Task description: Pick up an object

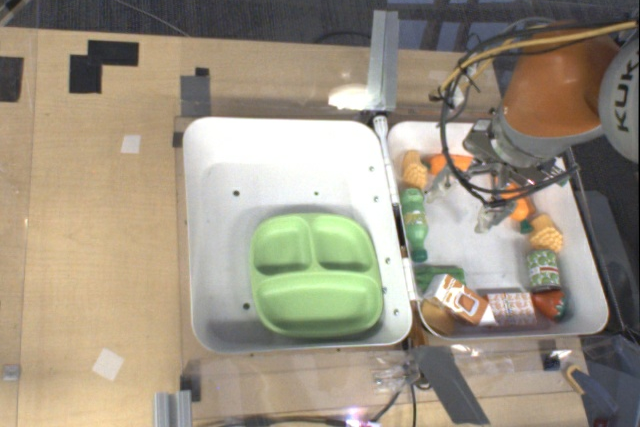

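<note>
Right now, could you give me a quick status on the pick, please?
Tool low in right bin. Nothing seen held. Orange toy beside it, green bottle by the left wall.

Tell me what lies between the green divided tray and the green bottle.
In the camera view, only bare white floor of the left bin and the two bins' adjoining walls separate the green divided tray from the green bottle, which lies in the right bin.

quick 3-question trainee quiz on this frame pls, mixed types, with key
1. True or false: the green divided tray lies in the right bin.
2. Which bin does the gripper hang over? A) left bin B) right bin
3. Fill in: the green bottle lies along the right bin's ___ wall, in this view.

Key: 1 false (it's in the left bin). 2 B. 3 left.
</note>
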Controlling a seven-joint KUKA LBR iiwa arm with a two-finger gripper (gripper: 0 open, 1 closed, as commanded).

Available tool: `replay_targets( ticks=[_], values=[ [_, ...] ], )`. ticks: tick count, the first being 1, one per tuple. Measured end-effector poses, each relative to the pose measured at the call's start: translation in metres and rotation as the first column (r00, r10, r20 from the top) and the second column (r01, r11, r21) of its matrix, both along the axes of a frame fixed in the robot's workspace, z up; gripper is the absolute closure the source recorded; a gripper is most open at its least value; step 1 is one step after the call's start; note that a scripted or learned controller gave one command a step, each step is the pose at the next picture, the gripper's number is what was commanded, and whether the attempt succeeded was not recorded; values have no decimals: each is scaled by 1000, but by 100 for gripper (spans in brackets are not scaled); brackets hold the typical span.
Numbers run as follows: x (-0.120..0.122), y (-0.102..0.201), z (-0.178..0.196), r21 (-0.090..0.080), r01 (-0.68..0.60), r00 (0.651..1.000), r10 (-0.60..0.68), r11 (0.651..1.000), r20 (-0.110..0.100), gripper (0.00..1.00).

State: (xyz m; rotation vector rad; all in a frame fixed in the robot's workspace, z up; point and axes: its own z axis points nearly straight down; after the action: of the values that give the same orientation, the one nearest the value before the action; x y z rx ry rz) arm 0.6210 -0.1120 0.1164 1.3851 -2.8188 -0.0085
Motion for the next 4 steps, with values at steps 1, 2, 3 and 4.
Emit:
replay_targets(
  ticks=[1, 2, 3, 4],
  values=[
    [22, -11, -27, -5, -75, 997, 75, 997, 18, 0],
    [15, -11, -27, -5, -94, 995, 94, 996, 16, 0],
    [24, -1, -27, -7, -181, 983, 181, 983, 17, 0],
    [-33, -23, -26, -7, -228, 973, 228, 974, 16, 0]
  ],
)
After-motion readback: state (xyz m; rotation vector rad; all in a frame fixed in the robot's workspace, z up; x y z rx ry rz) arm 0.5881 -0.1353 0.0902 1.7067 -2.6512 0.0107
